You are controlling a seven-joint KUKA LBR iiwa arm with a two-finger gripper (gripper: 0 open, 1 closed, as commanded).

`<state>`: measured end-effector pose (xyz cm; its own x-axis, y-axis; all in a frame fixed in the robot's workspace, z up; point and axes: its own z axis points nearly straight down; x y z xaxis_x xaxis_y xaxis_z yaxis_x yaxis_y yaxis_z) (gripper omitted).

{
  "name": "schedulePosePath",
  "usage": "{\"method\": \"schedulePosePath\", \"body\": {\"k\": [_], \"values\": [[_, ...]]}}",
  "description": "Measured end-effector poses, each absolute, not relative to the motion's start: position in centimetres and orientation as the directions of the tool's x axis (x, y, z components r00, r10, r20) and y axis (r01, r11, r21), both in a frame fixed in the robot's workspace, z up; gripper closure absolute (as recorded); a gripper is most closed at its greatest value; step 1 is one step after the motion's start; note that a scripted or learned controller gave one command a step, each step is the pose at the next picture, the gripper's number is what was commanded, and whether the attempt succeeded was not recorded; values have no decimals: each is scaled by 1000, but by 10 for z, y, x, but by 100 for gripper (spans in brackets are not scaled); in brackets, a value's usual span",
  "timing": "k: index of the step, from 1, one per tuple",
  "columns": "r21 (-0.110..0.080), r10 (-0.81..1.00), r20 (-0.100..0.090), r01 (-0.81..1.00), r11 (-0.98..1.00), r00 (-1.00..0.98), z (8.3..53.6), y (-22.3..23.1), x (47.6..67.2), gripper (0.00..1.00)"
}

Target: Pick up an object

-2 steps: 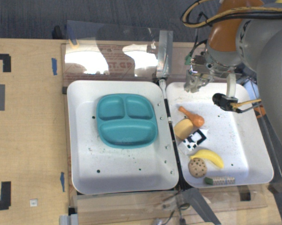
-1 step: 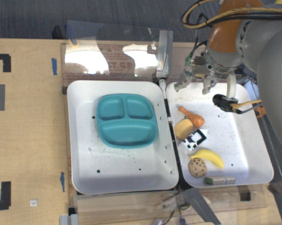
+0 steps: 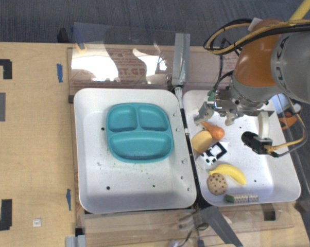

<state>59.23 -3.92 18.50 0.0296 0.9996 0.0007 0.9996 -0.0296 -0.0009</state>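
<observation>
My gripper [image 3: 216, 117] hangs over the back left part of the right bin [image 3: 281, 184]. Its two grey fingers [image 3: 202, 115] stand apart, open, with nothing gripped between them. An orange carrot [image 3: 214, 130] lies just in front of the fingertips, its thin end pointing up toward the gap. Beside the carrot rests a yellow lemon-like piece [image 3: 201, 140]. A black-and-white tag block [image 3: 214, 153], a banana [image 3: 229, 172] and a brown cookie [image 3: 217, 183] lie further toward the front.
The left bin [image 3: 90, 189] holds a teal divided plate [image 3: 139, 132]. A small strip with a green end [image 3: 241, 198] lies at the right bin's front edge. The wall between the bins [image 3: 187, 138] runs close to the lemon-like piece.
</observation>
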Motion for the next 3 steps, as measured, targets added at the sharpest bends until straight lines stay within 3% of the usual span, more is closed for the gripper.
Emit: {"method": "schedulePosePath", "body": {"k": [1,2,3], "values": [[-7,998,0,998,60,-60,124,-99,611,0],[8,1000,1,1000,-17,17,89,-98,605,0],[14,1000,2,1000,-17,17,101,-97,607,100]]}}
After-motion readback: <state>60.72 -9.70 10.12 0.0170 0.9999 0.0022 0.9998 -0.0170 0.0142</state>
